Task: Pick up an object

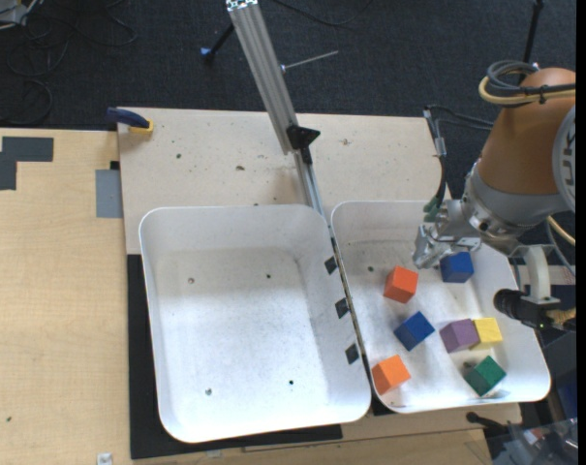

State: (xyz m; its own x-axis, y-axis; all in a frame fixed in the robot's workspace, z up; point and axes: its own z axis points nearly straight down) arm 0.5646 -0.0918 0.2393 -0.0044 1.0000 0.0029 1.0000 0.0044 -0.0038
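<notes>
Two shallow white bins sit side by side on the bench (pixel 225 163); the left bin (pixel 176 260) holds no blocks, while the right bin (pixel 370 223) holds seven. The jaws (pixel 430 250) hang low in the right bin's far part, just beside a blue block (pixel 457 267) and near an orange block (pixel 401 285); whether they are open or grip anything cannot be told. Nearer the front lie another blue block (pixel 414 330), a purple block (pixel 458 335) touching a yellow block (pixel 487 331), a green block (pixel 485 374) and a second orange block (pixel 391 372).

Matt white plastic bins (pixel 244 223) – pale wood bench (pixel 50 289).
</notes>
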